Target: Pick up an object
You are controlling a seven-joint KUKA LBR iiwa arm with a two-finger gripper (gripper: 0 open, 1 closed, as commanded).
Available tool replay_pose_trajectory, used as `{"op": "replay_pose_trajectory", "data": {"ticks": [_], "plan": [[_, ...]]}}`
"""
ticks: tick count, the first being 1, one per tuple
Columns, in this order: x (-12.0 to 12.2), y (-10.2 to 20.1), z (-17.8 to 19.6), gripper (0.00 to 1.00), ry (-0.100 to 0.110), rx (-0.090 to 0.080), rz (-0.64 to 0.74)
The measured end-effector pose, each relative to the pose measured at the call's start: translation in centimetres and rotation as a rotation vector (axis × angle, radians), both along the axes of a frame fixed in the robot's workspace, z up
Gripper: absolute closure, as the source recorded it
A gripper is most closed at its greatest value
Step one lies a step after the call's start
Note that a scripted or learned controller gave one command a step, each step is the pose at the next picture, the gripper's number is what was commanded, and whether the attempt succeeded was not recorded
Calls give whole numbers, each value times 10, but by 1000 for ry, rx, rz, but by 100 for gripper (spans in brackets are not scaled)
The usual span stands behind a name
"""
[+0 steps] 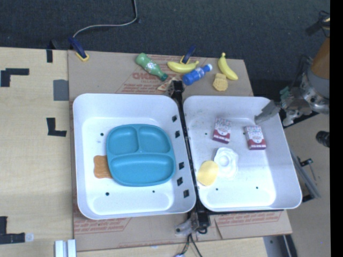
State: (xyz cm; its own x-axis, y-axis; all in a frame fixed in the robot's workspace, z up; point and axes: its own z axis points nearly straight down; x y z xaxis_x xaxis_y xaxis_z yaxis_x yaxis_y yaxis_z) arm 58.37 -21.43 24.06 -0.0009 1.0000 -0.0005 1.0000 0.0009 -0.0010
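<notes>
The right bin (278,194) holds two small red-and-white cartons, one (222,130) left of the other (255,137). Below them lie a white cup-like piece (226,161) and a yellow round object (208,172). My gripper (269,111) hangs over the bin's upper right rim, just above and right of the right carton. Nothing shows between its fingers.
The left bin (86,143) carries a blue divided plate (141,154) with an orange-brown piece (101,166) at its left edge. Behind the bins on the cardboard lie a green bottle (151,66), two bananas (182,66) (228,67), a blue bottle (196,74) and a yellow piece (220,82).
</notes>
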Motion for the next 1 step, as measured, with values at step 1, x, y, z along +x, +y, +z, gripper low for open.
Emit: {"op": "replay_pose_trajectory", "data": {"ticks": [1], "plan": [[13, 53, -147, 0, -1, 0, 0]]}}
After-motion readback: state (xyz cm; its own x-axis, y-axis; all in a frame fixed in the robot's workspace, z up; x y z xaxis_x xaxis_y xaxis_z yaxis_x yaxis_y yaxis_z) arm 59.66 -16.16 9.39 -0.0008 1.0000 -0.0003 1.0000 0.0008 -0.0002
